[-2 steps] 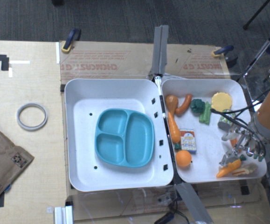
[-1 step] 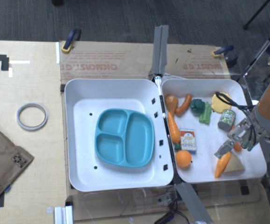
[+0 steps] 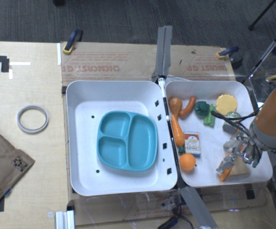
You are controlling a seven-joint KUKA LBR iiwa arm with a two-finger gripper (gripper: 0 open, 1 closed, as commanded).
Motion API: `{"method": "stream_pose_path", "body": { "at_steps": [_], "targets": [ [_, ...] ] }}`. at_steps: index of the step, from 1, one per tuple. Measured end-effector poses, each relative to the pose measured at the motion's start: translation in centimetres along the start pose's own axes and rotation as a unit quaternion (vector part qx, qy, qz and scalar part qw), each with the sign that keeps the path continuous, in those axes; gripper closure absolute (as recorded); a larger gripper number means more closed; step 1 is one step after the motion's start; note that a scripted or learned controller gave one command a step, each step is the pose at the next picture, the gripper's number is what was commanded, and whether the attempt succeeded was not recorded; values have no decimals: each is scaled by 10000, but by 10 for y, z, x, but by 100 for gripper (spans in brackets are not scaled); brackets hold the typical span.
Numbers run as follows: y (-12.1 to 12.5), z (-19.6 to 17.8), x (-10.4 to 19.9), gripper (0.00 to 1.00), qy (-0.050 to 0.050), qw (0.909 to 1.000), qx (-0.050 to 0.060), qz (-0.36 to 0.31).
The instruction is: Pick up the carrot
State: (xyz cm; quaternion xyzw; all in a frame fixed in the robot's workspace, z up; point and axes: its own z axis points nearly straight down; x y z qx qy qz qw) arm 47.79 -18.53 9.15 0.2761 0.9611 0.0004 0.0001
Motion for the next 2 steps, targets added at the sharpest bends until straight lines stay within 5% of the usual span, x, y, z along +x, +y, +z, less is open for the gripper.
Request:
{"method": "stream_pose_path", "body": {
  "at_steps": [1,2],
  "targets": [
    [1,-9,-1,100,-12,10000,-7,8],
    [85,-100,51,100,-22,9089,-6,-4169]
  ]
}}
